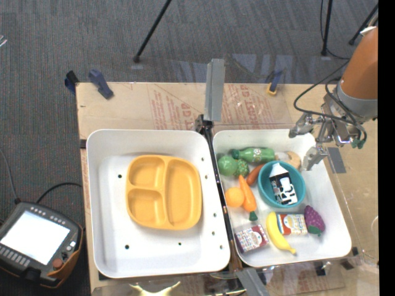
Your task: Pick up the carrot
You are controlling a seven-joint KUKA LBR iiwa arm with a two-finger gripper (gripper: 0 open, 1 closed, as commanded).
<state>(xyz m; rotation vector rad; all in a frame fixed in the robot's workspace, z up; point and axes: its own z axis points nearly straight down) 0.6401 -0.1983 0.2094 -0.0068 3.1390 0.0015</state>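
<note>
Gripper (311,143) hovers near the right bin's far corner, fingers apart, empty; it should descend squarely astride the carrot (247,194), avoiding the teal bowl (281,185).

A yellow divided tray (164,191) lies in the left bin (105,251). In the right bin (336,214) a teal bowl (266,187) holds a small black-and-white carton (283,187). Near it lie a green bottle (254,155), broccoli (228,165), an orange (234,197), a banana (279,232), purple grapes (314,219) and two small boxes (252,238) (292,224). A handheld screen (36,239) sits beside the tabletop (142,106).
</note>
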